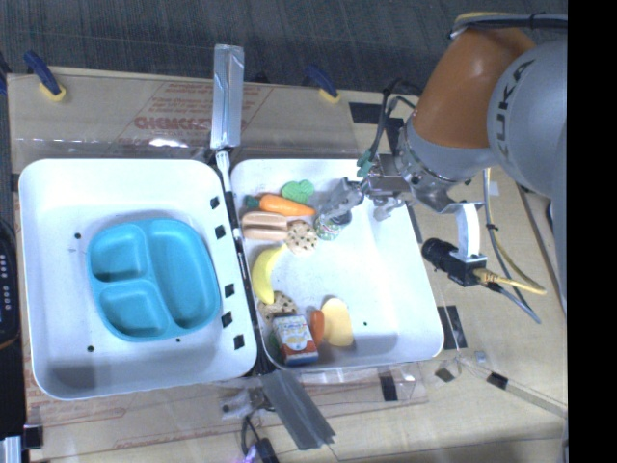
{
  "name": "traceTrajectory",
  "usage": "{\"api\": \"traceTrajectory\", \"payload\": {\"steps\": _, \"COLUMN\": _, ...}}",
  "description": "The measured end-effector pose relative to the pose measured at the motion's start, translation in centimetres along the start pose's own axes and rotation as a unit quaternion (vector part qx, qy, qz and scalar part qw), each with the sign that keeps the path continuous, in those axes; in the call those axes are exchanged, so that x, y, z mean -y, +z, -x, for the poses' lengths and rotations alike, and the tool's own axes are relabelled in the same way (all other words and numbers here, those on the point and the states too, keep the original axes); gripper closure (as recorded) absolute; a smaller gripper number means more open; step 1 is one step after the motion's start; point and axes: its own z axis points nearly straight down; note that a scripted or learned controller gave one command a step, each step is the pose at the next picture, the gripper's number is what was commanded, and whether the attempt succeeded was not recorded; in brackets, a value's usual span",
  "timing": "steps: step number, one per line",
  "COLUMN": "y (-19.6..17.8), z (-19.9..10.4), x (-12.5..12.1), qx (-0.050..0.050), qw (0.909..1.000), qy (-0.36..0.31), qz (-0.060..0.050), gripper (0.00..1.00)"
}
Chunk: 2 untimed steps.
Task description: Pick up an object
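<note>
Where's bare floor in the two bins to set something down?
Right bin: the patch right of the banana, above the juice box. Left bin: the strip around the blue tray. Crowded: the right bin's left side, carrot down to the juice box.

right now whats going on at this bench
A grey KUKA arm reaches in from the right and has its pincer low over the right bin, near the toy food piled along that bin's left side: a carrot, a hot dog, a cookie and a banana. Nothing shows between its fingers. The left bin holds a blue divided tray.
</note>
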Motion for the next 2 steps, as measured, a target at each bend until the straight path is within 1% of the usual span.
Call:
{"api": "traceTrajectory", "payload": {"steps": 1, "y": 9.0, "z": 4.5, "x": -8.2, "qx": 0.0, "qw": 1.0, "qy": 0.004, "qz": -0.004, "gripper": 0.0}}
{"api": "traceTrajectory", "payload": {"steps": 2, "y": 13.2, "z": 4.3, "x": -10.3, "qx": 0.005, "qw": 0.9988, "qy": 0.044, "qz": 0.021, "gripper": 0.0}}
